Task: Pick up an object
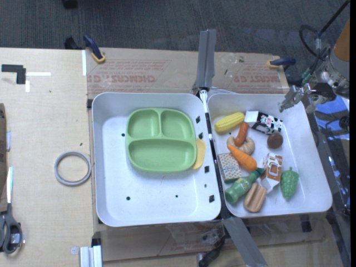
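camera view has the gripper (293, 98) sitting over the right bin's (317, 166) far corner, can't tell its state. toy carrot (242, 156) etc. untouched in there, so nothing's picked yet.

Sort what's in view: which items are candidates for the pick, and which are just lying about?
Job in hand, all in the right bin:
corn cob, carrot, green bottle, strawberry-shaped green toy, brown ball, hot dog; the tool sits over the bin's far corner.

Lying about:
green divided plate in the left bin, tape ring, scissors, clamps.
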Motion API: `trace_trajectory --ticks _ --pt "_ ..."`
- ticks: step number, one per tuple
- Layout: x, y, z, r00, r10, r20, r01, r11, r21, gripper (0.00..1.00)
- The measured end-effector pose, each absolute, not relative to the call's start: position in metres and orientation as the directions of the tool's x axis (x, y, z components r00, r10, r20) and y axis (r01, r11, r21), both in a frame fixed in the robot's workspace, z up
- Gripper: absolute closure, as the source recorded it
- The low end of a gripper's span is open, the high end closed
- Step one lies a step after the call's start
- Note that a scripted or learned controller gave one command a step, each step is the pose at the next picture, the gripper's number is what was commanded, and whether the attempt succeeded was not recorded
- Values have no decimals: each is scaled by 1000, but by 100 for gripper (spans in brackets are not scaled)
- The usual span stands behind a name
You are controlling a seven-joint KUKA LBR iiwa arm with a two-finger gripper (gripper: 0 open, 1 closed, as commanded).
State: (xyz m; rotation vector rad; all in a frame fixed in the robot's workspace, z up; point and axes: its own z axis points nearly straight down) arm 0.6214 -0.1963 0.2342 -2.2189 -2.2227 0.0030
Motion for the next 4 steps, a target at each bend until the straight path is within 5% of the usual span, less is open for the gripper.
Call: trace_trajectory --ticks 1,2,3,4 --pt "629 -149 114 -41 999 -9 999 42 22 0" --pt "630 -150 126 -40 999 -10 999 41 24 100" --pt "630 -150 124 -41 999 -9 999 41 22 0" --pt "594 -104 96 -31 1000 -3 999 31 8 0"
